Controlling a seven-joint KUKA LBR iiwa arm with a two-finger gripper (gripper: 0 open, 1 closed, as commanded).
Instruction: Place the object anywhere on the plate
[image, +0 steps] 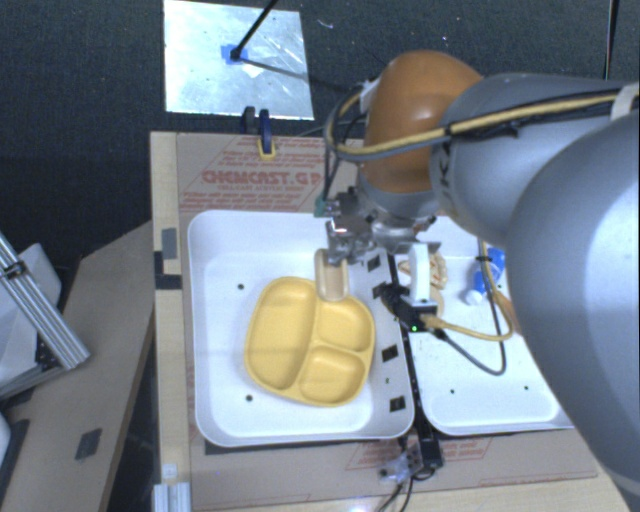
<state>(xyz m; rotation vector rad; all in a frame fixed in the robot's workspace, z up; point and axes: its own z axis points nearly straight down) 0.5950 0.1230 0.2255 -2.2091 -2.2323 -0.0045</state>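
One small tan object (331, 280) hangs pinched in the gripper (334, 262) over the plate's (272, 340) far edge; looks light and stiff, best held near its top.

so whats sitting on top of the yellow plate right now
A pale tan object overlaps the far rim of the yellow divided plate, directly below the gripper. The three compartments otherwise look bare. The gripper covers the object's upper end, so how it is held cannot be seen.
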